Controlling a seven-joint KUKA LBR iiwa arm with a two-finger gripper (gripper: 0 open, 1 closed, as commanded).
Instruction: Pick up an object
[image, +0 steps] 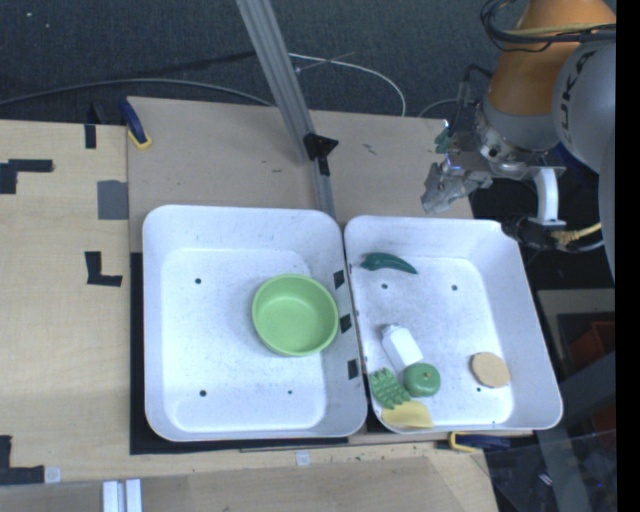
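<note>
Camera view, gripper (443, 196) above right bin's (520, 290) far rim, finger spread cannot be told, nothing seen held, green pepper (388, 263) just below-left of it, round cookie (490, 369) farther below.

Side by side on a wooden bench (220, 160), two white bins (158, 330). Slanting down towards their far edge, a grey pole (285, 90). Near the far left corner, a blue-and-yellow clamp (135, 125). At left, black tape marks (100, 268).
</note>
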